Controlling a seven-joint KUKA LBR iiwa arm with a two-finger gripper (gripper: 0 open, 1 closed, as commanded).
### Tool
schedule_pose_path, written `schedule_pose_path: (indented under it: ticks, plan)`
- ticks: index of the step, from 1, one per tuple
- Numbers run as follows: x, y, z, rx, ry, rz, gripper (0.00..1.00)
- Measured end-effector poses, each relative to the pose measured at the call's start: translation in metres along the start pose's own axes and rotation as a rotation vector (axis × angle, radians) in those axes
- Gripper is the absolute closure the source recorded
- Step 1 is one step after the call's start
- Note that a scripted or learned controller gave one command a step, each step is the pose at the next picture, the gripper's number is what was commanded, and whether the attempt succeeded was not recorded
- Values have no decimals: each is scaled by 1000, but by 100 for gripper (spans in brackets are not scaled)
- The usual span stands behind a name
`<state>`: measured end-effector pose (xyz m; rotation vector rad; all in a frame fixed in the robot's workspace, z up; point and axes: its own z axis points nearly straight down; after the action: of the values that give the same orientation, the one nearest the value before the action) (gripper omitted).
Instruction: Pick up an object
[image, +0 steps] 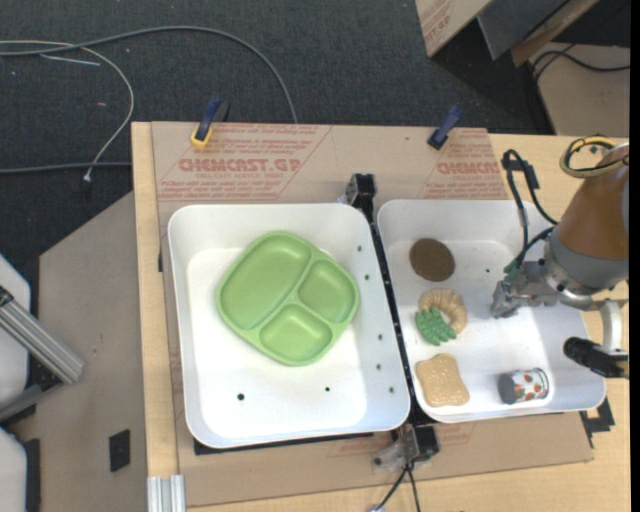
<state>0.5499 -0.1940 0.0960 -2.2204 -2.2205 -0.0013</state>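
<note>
Left bin (200, 330): one green tray (288, 297). Right bin (480, 222): four items. Gripper (508, 298) state: cannot tell.

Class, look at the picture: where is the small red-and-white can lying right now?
In the camera view, the small red-and-white can lies on its side in the right white bin, near its front right corner, right of the tan bread-shaped piece.

At the right edge of the frame we see the arm (590, 235): an orange band over a grey wrist, black cables (522, 195) alongside, and a metal gripper (508, 298) below.
</note>
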Motion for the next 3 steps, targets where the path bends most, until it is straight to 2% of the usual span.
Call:
schedule_pose_path:
  ticks: [3]
  plan:
    - [2, 1, -151, -7, -4, -2, 100]
